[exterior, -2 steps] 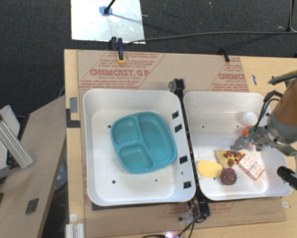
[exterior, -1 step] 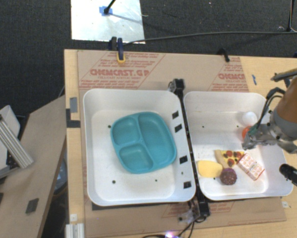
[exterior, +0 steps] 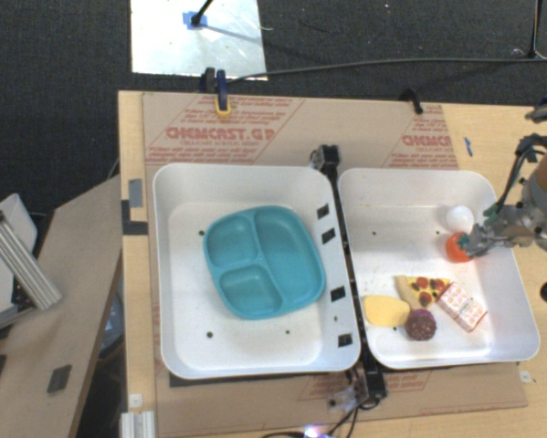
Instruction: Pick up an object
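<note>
bench: tan cardboard-covered bench top [exterior: 291, 126] printed with red lettering, carries both bins side by side so the arm can reach either from the right
left bin: shallow white plastic bin [exterior: 186, 199], holds one thing, well apart from the arm
teal plate: teal three-compartment plastic plate [exterior: 264, 261] lying flat near the middle of the left bin, slightly turned; no sign it is the target
right bin: shallow white plastic bin [exterior: 392, 208], all the small items sit here, clustered toward its right and near side
arm: grey arm wrist [exterior: 542, 185] enters over the right bin's right wall, angled down toward the far-right items
gripper: two-finger gripper [exterior: 478, 240] low in the right bin, tip just beside or touching the orange ball; cannot tell if it is spread or closed, nothing visibly held
pizza slice: yellow toy pizza slice with red spots [exterior: 424, 290], flat, just beside the carton
carton: small white-and-red patterned box [exterior: 462, 307], flat, near right wall
lemon: yellow rounded toy piece [exterior: 385, 311], touching or just beside the purple ball
purple ball: dark purple round toy [exterior: 420, 324], near front wall
white ball: small white ball [exterior: 458, 217], just beyond the orange one
orange ball: small orange-red round object [exterior: 457, 247], likely pick target since the gripper is at it
</note>
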